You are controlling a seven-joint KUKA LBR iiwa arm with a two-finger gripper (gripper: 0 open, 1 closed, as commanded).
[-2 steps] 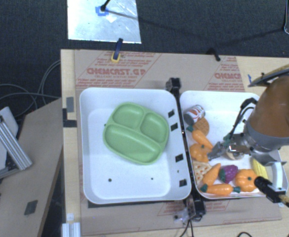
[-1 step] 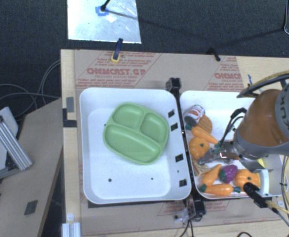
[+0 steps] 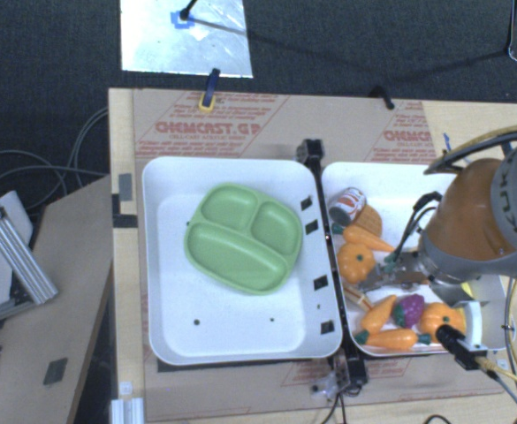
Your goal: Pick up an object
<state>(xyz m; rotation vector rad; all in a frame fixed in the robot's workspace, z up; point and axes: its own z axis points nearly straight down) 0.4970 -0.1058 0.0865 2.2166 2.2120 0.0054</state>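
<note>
My arm comes in over the right bin (image 3: 342,177), and my pincer (image 3: 383,276) is down among the toy food there. Whether it is apart or together I cannot tell; the tip is dark and lost against the clutter.

The orange pumpkin-shaped toy (image 3: 357,261) lies just beside the pincer, on the side toward the green plate (image 3: 243,237). A carrot (image 3: 367,236) lies above the pumpkin, and a red and white can (image 3: 347,204) sits beyond that, toward the bin's far corner. Just below the pincer sit a purple bunch of grapes (image 3: 408,308) and an orange toy (image 3: 377,312), with another orange piece (image 3: 437,317) beside the grapes.

The green plate, divided into compartments, lies in the left bin (image 3: 165,237), well apart from my pincer, across the divider between the bins on the surface.
</note>
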